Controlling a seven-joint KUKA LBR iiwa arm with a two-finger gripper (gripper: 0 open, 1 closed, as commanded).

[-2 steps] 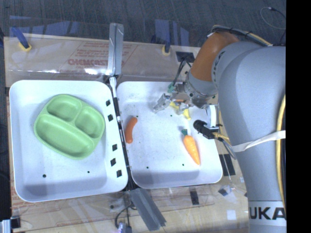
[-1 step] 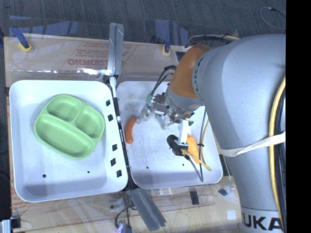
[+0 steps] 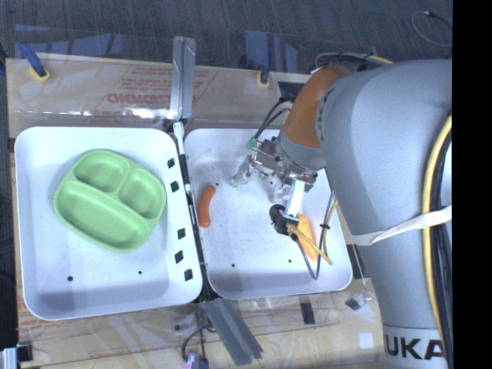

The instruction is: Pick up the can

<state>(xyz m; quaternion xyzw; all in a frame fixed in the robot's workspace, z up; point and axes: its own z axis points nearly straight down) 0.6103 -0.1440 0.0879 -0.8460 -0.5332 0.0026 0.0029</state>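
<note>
My gripper (image 3: 247,172) hangs low over the upper middle of the right bin (image 3: 246,275), reaching in from the right under the grey arm. Its metal parts are bunched together, and no object can be made out in its grasp. The arm's bulk hides the bin's right side. An orange sausage-shaped thing (image 3: 205,206) lies on the bin floor, a short way left of and below the gripper and apart from it.
A green divided plate (image 3: 111,198) fills much of the left bin (image 3: 46,283). An orange tapered thing (image 3: 308,237) lies near the right bin's right wall, under the wrist. A ridge with black clips (image 3: 183,221) separates the bins.
</note>
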